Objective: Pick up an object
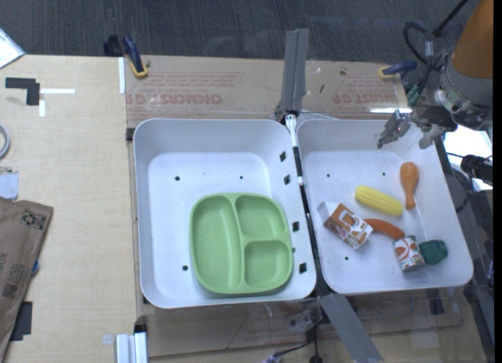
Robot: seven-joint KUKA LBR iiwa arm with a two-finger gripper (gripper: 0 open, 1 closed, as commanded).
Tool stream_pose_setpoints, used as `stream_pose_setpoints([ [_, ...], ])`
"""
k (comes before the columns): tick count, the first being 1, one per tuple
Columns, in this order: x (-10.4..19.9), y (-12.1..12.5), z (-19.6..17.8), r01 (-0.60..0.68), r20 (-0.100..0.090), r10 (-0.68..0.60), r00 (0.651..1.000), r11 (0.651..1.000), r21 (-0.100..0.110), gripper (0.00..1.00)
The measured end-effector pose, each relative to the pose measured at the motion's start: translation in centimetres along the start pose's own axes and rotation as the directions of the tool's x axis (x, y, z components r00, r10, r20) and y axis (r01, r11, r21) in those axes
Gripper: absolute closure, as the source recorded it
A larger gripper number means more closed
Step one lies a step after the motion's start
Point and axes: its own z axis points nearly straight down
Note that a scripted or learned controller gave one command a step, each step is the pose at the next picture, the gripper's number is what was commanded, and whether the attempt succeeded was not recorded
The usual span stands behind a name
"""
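Observation:
In the right bin (345,271) lie several small items: a yellow corn cob (379,200), an orange drumstick (409,183), a carrot (383,227), an orange-and-white carton (347,225), a small can (407,254) and a dark green piece (434,251). My gripper (409,134) hangs over the bin's far right corner, above and behind the drumstick. It is open, its two fingers spread apart with nothing between them.
A green divided plate (241,241) sits in the left bin (157,197). A grey divider post (296,71) stands between the bins at the back. Cables and the arm's body crowd the right edge beside the right bin.

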Motion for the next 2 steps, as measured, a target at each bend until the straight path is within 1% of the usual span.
stream_pose_setpoints([
  [1,3.8,-3.7,13.9,0.064,-0.001,-0.064,0.998,0.998,0.000,0.00],
  [2,4.8,-7.8,15.4,0.195,-0.001,-0.195,0.981,0.981,0.000,0.00],
])
